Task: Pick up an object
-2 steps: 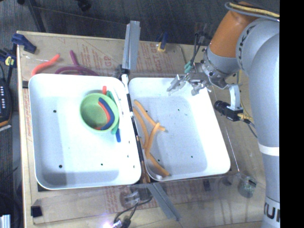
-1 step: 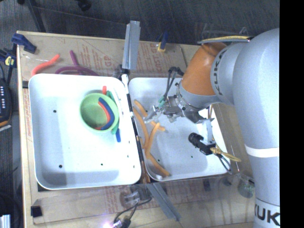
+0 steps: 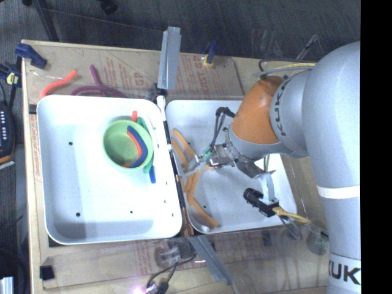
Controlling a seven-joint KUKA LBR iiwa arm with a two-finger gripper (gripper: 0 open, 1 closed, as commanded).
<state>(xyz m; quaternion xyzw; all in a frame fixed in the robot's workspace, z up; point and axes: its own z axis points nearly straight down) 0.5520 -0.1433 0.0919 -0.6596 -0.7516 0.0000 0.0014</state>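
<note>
**Pincer low among orange strips in the right bin**

The pincer [image 3: 197, 162] sits low at the left side of the right bin [image 3: 236, 204], close to the wall that bin shares with the left bin [image 3: 79, 188]. From this slant it cannot be told whether the pincer is spread or pressed together, nor whether it pinches anything.

Its tip is right at a cluster of curved orange strips. The upper orange strip [image 3: 179, 143] lies just up-view of the pincer, along the bin wall. The lower orange strip [image 3: 190, 192] runs down-view from just beneath it. A third orange strip [image 3: 206, 219] lies further down-view, against the bin's near wall.

Left of the pincer, across the shared wall and well apart from it, a green bowl [image 3: 122, 143] stands in the left bin with a red piece [image 3: 137, 141] and a blue piece [image 3: 147, 155] curved inside it. Far up-left of the pincer, an orange hose [image 3: 58, 83] and a purple hose [image 3: 98, 90] lie on the tabletop [image 3: 122, 69].
</note>
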